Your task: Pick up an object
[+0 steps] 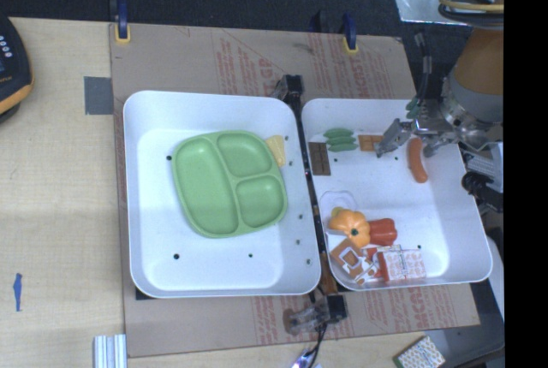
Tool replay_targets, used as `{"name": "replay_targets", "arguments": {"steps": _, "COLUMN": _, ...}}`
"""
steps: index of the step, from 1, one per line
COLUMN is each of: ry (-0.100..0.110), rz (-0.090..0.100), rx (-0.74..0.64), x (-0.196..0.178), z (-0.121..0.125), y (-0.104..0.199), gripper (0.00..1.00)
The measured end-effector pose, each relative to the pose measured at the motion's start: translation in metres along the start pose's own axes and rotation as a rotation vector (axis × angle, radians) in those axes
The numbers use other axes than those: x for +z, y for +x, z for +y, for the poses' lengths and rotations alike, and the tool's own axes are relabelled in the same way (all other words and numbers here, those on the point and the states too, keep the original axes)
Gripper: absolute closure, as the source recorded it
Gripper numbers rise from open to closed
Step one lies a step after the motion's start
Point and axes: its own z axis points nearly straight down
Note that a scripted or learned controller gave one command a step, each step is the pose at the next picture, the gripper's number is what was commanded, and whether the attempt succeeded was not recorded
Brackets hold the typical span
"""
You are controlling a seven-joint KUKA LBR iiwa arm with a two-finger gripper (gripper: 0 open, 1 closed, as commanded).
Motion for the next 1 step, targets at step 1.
{"name": "replay_targets", "arguments": {"steps": 1, "ry": 0.007, "rz": 0.001, "rx": 0.003, "x": 0.0322, "z": -0.0614, "y": -0.0097, "gripper": 0.0}}
